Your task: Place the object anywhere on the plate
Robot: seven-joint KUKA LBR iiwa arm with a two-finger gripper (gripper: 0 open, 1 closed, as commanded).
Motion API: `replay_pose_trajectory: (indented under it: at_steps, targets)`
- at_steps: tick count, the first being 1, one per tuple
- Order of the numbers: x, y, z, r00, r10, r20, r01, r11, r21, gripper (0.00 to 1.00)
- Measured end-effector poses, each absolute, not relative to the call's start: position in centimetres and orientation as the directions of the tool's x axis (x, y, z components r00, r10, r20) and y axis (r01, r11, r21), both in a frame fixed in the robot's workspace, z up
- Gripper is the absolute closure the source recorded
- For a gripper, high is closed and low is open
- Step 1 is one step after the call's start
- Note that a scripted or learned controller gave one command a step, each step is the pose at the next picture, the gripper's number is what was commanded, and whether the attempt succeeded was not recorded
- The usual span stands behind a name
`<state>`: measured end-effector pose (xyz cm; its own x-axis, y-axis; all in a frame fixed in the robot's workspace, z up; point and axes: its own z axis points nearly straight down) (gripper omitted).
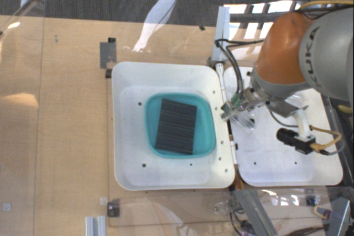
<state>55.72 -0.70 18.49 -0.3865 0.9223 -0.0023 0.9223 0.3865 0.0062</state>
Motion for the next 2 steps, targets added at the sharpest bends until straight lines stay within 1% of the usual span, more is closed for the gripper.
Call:
replay_pose_trajectory:
  at_steps: [1,2]
  targets:
    - [57.68,5.33,18.56,-0.573,0.819,-0.003,0.819,0.573,0.007,1.0]
    - [57.69,5.31,18.58,-0.573,0.82,-0.003,0.82,0.573,0.007,0.0]
